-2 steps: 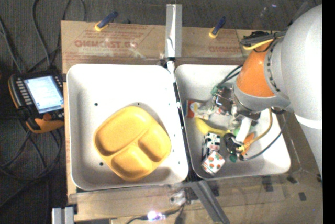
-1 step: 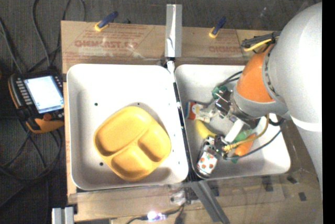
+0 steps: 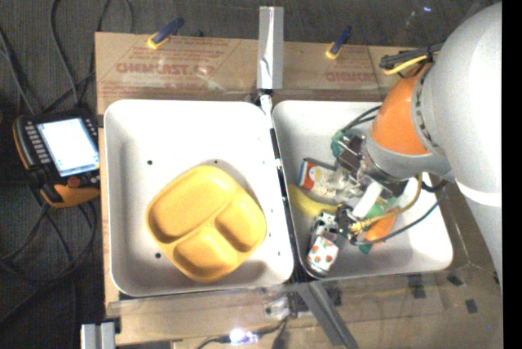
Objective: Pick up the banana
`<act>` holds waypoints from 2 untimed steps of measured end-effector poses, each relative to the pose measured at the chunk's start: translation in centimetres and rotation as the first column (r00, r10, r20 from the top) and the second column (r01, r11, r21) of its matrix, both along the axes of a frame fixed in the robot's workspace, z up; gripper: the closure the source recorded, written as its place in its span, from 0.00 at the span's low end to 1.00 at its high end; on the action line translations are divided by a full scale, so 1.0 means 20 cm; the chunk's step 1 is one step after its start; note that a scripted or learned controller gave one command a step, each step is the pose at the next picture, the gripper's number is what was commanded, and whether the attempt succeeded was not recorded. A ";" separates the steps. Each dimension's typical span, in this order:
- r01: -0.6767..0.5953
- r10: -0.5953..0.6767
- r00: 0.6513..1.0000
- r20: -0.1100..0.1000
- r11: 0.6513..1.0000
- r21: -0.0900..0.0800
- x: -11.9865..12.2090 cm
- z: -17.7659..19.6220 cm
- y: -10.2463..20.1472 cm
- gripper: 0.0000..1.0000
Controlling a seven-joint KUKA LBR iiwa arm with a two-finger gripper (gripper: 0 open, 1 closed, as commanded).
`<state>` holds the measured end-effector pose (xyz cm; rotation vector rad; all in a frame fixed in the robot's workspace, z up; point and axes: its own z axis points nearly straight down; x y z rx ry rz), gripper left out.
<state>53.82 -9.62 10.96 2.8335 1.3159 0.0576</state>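
Reaching into right bin [image 3: 424, 258], arm sits low over clutter; claw [image 3: 342, 213] hangs just above banana [image 3: 303, 199]. Banana lies at bin's left side, near divider wall, partly covered by wrist hardware, touching red-and-white carton [image 3: 314, 173]. Whether claw is apart or together: cannot tell, cables and mounts hide it. Spotted box [image 3: 323, 251] lies just below, orange carrot-like item [image 3: 380, 227] beside it. Left bin [image 3: 122, 176] carries yellow divided tray [image 3: 207, 222]. Step judged: approach, grasp not confirmed. Next move calls for centring on banana's curve, avoiding carton, then closing and lifting.
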 end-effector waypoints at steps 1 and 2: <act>0.514 -0.513 0.857 -0.043 0.858 -0.006 -0.28 0.84 0.19 1.00; 0.616 -0.615 0.787 -0.042 0.788 -0.004 -0.10 1.09 0.38 1.00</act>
